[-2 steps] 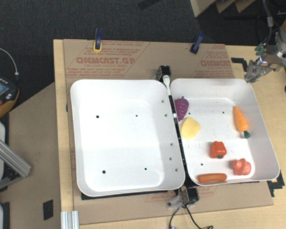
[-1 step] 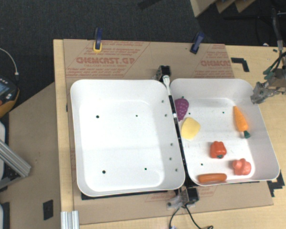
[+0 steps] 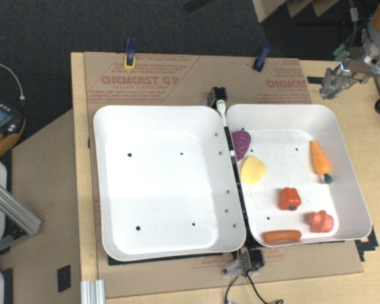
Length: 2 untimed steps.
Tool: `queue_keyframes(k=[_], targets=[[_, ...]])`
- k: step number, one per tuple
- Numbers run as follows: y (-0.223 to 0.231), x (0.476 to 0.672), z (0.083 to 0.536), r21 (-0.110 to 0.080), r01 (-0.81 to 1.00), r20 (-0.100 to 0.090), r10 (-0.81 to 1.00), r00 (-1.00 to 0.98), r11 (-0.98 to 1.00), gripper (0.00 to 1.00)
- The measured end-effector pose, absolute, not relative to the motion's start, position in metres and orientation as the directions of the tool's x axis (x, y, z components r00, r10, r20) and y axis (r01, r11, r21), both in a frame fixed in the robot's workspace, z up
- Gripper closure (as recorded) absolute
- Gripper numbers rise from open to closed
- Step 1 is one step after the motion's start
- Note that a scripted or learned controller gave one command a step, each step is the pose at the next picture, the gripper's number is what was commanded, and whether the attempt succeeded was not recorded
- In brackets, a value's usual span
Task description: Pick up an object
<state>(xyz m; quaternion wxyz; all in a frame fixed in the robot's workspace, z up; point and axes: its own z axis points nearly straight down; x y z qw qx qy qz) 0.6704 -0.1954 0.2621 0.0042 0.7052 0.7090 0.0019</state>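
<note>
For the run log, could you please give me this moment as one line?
hand: above right bin's far corner, holding nothing | right bin: carrot, lemon, purple fruit, pepper, strawberry, sausage | pick: not begun

Red print reads "CHEMCAST GP" on the brown board (image 3: 145, 80) along its far edge; the repeat at the far right corner is too blurred.

Setting: robotics lab test bench.
Evidence, my bench: brown board (image 3: 177, 75) clamped (image 3: 130, 54) under two white bins (image 3: 155, 176).
Evidence, props: toy foods, e.g. carrot (image 3: 319, 159).
Evidence, surroundings: dark carpet (image 3: 82, 18), loose cabling (image 3: 240, 290).
</note>
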Motion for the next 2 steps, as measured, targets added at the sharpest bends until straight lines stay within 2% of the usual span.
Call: queue_keyframes(k=[1,2], targets=[[-0.226,0.654,0.247,-0.002,1.0,-0.001,1.0,0.002,-0.002,1.0],[-0.164,0.668,0.266,0.006,1.0,0.0,1.0,-0.006,0.006,1.0]])
